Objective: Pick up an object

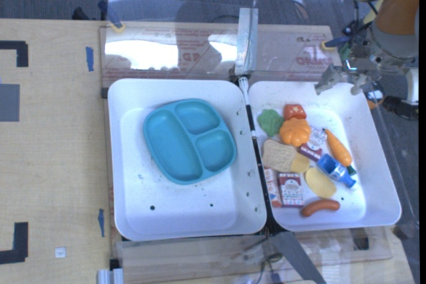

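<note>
Glossy plastic plate, smooth white bins, wooden bench

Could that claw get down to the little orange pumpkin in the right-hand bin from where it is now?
Probably yes. The claw hangs over the right bin's far edge, and the pumpkin sits on top of the pile with nothing covering it. The red toy and green leaf crowd it, though.

Hand over right bin back edge; toys inside, blue plate left.

Blue divided plate, orange pumpkin, green leaf, white bins.
</note>
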